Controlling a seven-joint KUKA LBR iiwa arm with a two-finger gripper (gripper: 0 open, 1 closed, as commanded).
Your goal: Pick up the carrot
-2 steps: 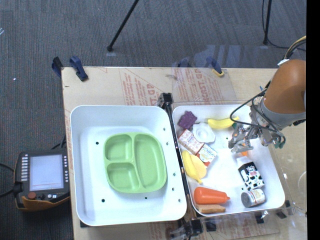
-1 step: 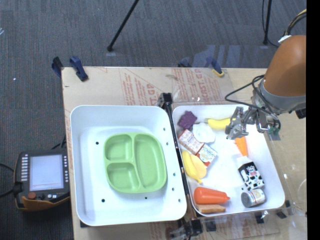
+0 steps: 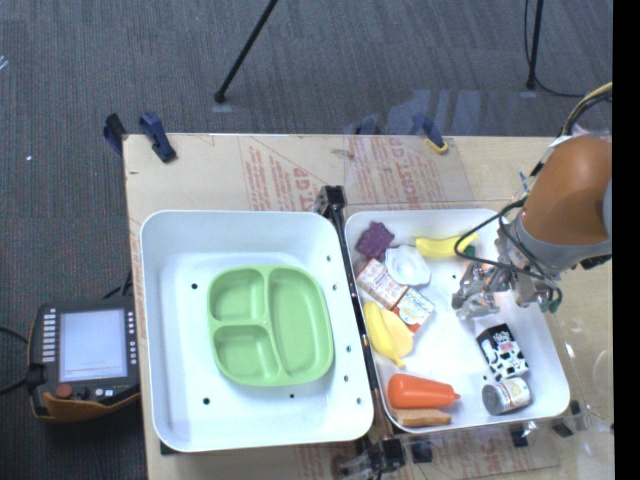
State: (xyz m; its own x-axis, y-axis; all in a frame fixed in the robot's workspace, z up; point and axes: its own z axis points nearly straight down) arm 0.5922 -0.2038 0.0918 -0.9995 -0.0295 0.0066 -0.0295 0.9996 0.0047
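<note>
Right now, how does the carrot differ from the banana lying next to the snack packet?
The carrot is orange and tapers to a point on the right; the banana is yellow and curved. The carrot lies crosswise near the bin's front edge; the banana lies farther back, running front to back. Both rest in the right bin.

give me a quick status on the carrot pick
Gripper over right bin, holding nothing. Carrot at bin's near edge, untouched. Black can lies between.
</note>
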